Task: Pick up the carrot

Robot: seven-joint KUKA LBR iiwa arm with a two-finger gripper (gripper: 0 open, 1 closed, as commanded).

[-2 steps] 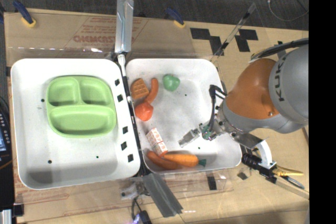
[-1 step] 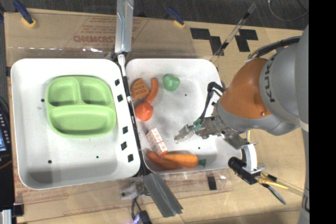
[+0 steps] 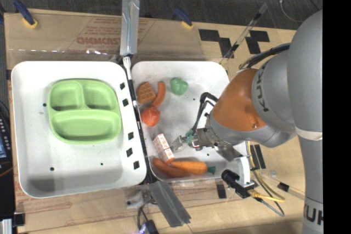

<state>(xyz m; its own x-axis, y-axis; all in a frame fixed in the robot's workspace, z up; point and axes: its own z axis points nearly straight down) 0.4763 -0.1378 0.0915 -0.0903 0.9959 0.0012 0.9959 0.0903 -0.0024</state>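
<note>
Nearest to us, along the bottom wall of the right bin (image 3: 219, 71), we see the carrot (image 3: 188, 166) lying flat, its orange length running left to right. Just behind it and touching it, a brownish sausage-like piece (image 3: 164, 167) lies at a slight angle toward the bin's lower left corner. We find a small red-and-white carton (image 3: 163, 147) a little farther up, tilted, just beside the left wall.

Right of the carton hangs the gripper (image 3: 181, 143), reaching in from the right below the arm's orange band (image 3: 238, 107). We see its fingertips close to the carton and above the carrot, apart from both, with nothing between them. We cannot tell whether its fingers are spread or pressed together, since they are too small and blurred against the bin floor.

Farther back, a red tomato-like piece (image 3: 150, 116) sits against the left wall. Behind it we see a waffle-patterned brown piece (image 3: 145, 92) with an orange-red sausage shape (image 3: 159, 93) lying just beside it on the right. A green pepper-like piece (image 3: 179, 85) rests near the far wall, well apart from the carrot.

In the left bin (image 3: 27, 134) we see a green divided tray (image 3: 85, 109) with three compartments, lying flat in the middle.
</note>
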